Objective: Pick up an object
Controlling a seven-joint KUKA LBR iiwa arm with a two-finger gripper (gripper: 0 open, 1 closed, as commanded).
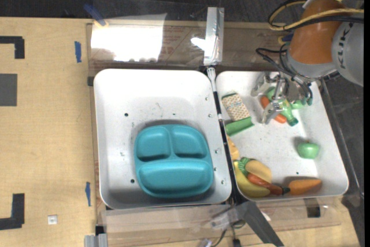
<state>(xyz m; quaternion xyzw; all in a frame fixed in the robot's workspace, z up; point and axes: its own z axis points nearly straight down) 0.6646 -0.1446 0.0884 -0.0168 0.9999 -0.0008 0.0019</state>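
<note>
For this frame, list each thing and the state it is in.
Gripper: low in the right bin, over an orange and green piece.
Teal divided plate: flat in the left bin.
Green block: lying flat.
Green lump: resting apart.
Carrot: lying by the near wall.

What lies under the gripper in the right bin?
Under the gripper, small orange and green toy pieces lie on the right bin. The gripper covers parts of them.

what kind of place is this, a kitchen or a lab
Most likely a robot lab test bench: a KUKA arm reaches over two white bins, one holding toy food, the other a teal tray.
</note>
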